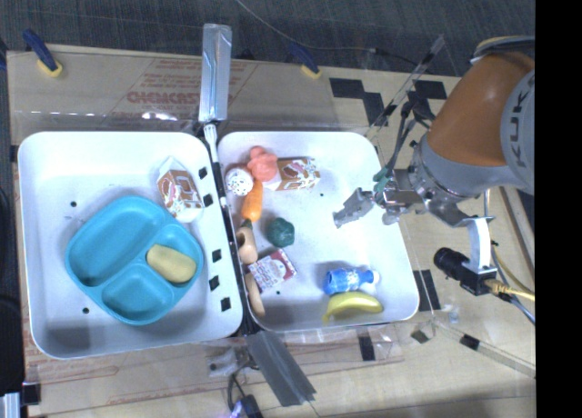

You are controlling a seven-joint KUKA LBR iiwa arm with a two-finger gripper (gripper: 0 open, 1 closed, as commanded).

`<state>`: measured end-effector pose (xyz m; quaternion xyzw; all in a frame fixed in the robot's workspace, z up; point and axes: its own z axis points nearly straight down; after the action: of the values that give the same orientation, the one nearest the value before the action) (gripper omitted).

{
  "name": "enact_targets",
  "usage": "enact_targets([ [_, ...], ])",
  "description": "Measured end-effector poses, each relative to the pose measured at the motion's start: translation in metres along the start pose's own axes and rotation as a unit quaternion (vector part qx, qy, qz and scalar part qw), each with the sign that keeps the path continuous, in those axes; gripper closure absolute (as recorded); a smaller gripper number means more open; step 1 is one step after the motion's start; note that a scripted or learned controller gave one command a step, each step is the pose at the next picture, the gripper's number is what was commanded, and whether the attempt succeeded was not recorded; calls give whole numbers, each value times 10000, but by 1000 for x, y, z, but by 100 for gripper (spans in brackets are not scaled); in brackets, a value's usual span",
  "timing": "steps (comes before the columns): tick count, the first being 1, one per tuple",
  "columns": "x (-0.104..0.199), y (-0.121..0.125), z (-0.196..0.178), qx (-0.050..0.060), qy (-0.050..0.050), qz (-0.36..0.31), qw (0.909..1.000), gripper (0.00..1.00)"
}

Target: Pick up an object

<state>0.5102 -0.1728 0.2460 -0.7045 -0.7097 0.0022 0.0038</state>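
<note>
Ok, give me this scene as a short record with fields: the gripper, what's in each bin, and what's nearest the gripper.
gripper: over the right bin's right half
left bin: blue divided plate holding a yellow potato-like item; small carton
right bin: carrot, green lump, blue bottle, banana
nearest the gripper: blue bottle

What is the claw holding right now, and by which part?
Nothing: the claw hangs over bare floor of the right bin, with no object between its fingers.

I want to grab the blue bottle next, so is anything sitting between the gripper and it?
Nothing visible. The gripper hovers above bare bin floor, and the blue bottle lies nearer the camera with the banana just beyond it.
</note>
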Motion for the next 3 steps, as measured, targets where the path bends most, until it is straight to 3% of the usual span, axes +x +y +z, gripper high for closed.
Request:
enact_targets([
  [1, 18, 28, 95, 12, 8, -1248, 9922, 0],
  [2, 61, 60, 133, 10, 7, -2186, 9758, 0],
  [3, 56, 110, 138, 17, 0, -2911, 9567, 0],
])
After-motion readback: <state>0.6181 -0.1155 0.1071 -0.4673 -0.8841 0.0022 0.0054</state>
